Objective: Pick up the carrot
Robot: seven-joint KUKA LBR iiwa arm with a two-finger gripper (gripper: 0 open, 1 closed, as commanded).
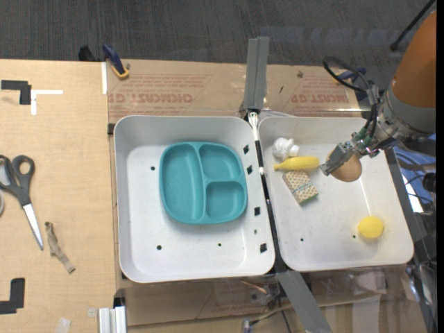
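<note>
My gripper hangs low over the right bin, near its back right part. A tan, rounded object sits right against the gripper's lower right side; whether it is held or just lying beside the gripper I cannot tell. A yellow elongated item lies just left of the gripper, with a small white item behind it. In front of the yellow item lies a patterned rectangular piece. I cannot pick out anything clearly carrot-shaped among these.
A yellow lemon-like ball rests in the right bin's front right. The left bin holds a teal divided plate. Scissors lie on the bench at far left.
</note>
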